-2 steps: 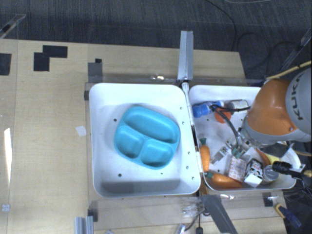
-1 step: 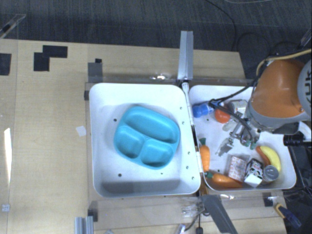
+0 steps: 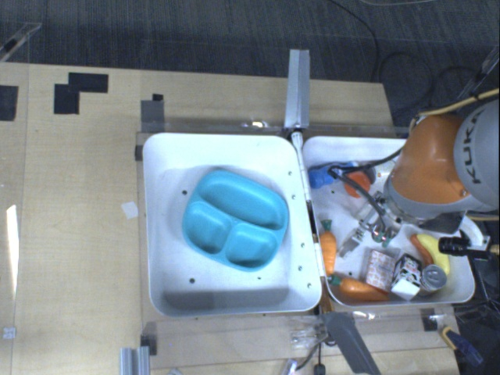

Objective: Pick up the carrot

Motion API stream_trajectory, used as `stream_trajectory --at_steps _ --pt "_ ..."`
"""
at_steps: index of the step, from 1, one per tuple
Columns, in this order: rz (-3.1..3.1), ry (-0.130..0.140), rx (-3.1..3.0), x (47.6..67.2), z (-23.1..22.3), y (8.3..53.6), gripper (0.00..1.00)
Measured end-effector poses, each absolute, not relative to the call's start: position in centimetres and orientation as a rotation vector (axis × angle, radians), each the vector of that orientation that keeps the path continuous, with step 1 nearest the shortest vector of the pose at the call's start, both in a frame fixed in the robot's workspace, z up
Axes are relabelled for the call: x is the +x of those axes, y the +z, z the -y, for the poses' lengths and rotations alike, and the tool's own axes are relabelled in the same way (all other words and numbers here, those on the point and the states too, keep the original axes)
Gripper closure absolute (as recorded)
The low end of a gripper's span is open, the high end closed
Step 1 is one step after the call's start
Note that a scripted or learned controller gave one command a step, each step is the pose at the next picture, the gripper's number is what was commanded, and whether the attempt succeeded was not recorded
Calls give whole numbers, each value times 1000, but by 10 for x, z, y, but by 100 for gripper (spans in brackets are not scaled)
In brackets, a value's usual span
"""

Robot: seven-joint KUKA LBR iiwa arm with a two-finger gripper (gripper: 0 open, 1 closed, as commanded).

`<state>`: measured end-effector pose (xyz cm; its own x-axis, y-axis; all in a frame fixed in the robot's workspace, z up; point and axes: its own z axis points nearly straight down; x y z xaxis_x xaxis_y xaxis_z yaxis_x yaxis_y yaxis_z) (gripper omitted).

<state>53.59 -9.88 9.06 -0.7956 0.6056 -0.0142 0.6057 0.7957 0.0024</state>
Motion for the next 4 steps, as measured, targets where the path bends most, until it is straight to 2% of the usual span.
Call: stream_trajectory --at_steps 1,2,3,4 --pt "-2959 7 994 539 95 103 100" --pt "-2873 11 1203 495 85 92 100" --pt "-2690 6 1609 517 31 186 100" --pt "-2984 4 964 489 26 185 100"
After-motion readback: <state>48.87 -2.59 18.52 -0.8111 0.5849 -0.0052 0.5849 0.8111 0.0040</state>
